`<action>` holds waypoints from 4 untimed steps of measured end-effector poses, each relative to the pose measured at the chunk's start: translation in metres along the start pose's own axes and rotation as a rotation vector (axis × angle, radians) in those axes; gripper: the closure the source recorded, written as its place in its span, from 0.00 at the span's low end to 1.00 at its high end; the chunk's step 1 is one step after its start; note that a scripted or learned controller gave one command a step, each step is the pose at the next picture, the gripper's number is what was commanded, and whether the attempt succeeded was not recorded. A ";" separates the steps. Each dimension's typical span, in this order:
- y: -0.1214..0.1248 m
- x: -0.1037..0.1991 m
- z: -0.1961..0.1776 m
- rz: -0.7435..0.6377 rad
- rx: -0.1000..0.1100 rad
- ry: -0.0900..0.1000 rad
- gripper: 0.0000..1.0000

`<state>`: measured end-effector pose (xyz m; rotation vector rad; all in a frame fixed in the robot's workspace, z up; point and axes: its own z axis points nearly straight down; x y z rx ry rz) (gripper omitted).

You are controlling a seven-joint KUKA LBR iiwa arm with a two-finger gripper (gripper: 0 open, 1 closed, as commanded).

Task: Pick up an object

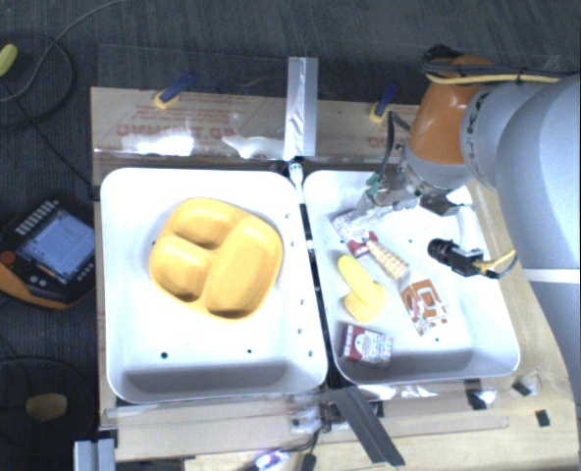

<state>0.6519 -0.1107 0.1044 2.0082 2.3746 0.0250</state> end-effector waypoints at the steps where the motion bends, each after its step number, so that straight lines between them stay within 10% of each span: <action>1: -0.001 0.001 0.004 0.001 0.004 0.002 0.00; 2: -0.054 -0.032 0.003 -0.259 0.000 0.005 0.00; 4: -0.146 -0.054 0.001 -0.278 -0.002 -0.004 0.00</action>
